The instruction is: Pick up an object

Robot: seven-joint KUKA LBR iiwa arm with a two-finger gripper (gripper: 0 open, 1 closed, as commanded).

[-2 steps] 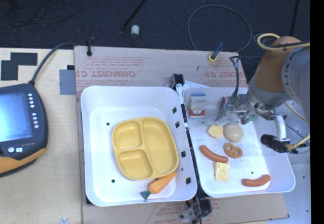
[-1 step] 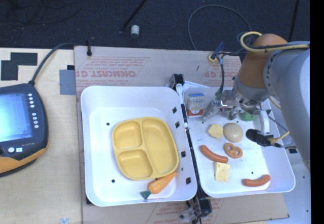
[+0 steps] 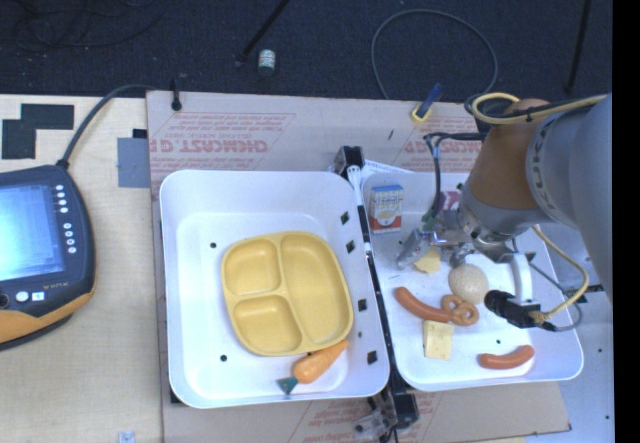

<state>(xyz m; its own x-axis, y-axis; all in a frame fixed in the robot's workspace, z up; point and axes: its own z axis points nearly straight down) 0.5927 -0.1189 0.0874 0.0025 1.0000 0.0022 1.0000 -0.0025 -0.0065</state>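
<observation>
Yellow plastic, we judge, is what the small wedge (image 3: 429,262) under the gripper (image 3: 436,247) is made of: a toy piece of cheese, pale and hard-looking, probably light and stiff, with smooth faces that could slip out of a loose pinch. We take the milk carton (image 3: 386,205) in the right bin (image 3: 560,368) as our landmark. The wedge lies just below and to the right of the carton, close to the metal fingers (image 3: 413,249), which splay apart around it with a visible gap between them; we cannot see anything clamped there, so we would call the gripper open and empty-handed. The best hold, in our view, is across the wedge's two flat sides, near its thicker end, where parallel faces give the pads something to bear on.

Further below the carton lie a long orange sausage (image 3: 420,305), a small pretzel (image 3: 460,310) touching it, a cream ball (image 3: 467,281) just above the pretzel, a second cheese block (image 3: 437,339) and another sausage (image 3: 505,360) beyond that.

We see the arm (image 3: 545,166) coming in to the right of the carton, bent steeply down, its orange band (image 3: 500,166) above the wrist and the tool tilted toward the carton's lower right corner. Cables loop beside it.
</observation>
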